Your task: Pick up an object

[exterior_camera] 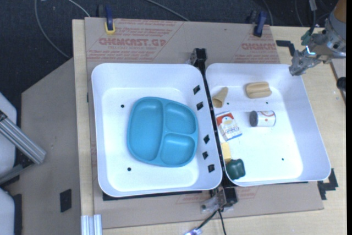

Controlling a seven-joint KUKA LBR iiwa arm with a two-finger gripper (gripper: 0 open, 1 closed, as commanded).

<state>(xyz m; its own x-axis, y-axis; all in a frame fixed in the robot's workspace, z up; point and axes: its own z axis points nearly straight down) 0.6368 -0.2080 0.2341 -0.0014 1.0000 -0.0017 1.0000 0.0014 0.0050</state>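
Trouble I expect: my claw (301, 65) hovers over the right bin's (308, 118) far corner, its opening unreadable, while the can (262, 118) lies mid-bin and may roll away.

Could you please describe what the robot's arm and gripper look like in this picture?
The gripper is a small assembly of grey and silver metal with dark fittings. Behind it the wrist is light grey, and an orange patch shows at the picture's edge above. Thin dark cables run down toward the wrist.

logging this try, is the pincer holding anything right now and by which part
Nothing is held: the pincer hangs over the right bin's far corner, apart from every object.
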